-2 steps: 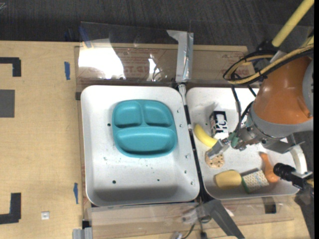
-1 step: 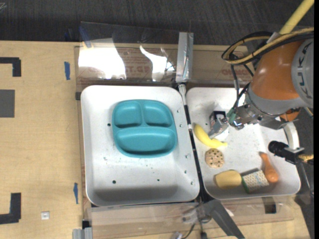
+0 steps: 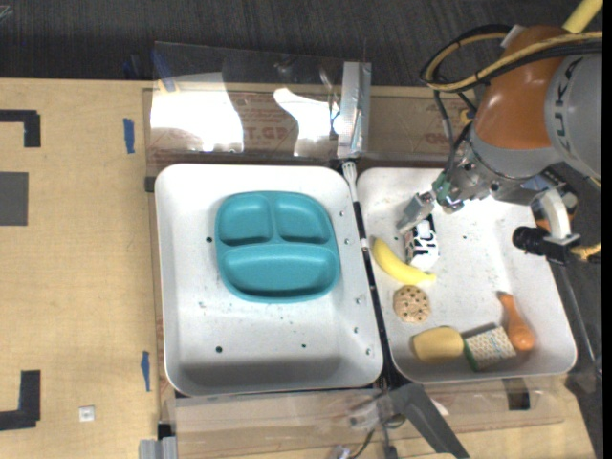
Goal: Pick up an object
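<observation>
The gripper [image 3: 418, 214] hangs low over the right bin [image 3: 478, 204], near its left wall, directly above a small black-and-white toy [image 3: 422, 246]; whether its fingers are released or clenched cannot be told. Just beside the toy lies a banana [image 3: 399, 265], then a cookie [image 3: 411, 303]. A carrot [image 3: 515, 322] sits near the right rim. The left bin [image 3: 182, 285] holds a teal divided plate [image 3: 276, 245], with open floor around it.
</observation>
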Robot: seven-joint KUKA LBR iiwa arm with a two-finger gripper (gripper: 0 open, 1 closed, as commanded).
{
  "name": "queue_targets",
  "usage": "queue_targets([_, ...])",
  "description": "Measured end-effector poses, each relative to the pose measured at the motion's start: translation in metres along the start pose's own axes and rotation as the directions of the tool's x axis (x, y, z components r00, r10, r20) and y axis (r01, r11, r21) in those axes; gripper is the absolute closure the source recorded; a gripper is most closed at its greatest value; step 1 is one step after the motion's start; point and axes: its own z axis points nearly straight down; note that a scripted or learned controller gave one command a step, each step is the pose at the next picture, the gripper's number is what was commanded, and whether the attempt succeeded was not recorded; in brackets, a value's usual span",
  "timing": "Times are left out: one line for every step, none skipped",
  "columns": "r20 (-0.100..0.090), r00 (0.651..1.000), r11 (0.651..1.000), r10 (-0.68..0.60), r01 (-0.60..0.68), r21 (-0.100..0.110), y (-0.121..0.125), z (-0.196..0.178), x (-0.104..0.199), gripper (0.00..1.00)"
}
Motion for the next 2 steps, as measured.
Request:
queue_targets([-0.002,0.999,0.999,-0.053,0.053,0.003,0.009,0.057,-0.039,0.0])
queue_targets([0.002,0.993,0.993,-0.119,0.119,-0.003,0.032,0.03,-0.045,0.0])
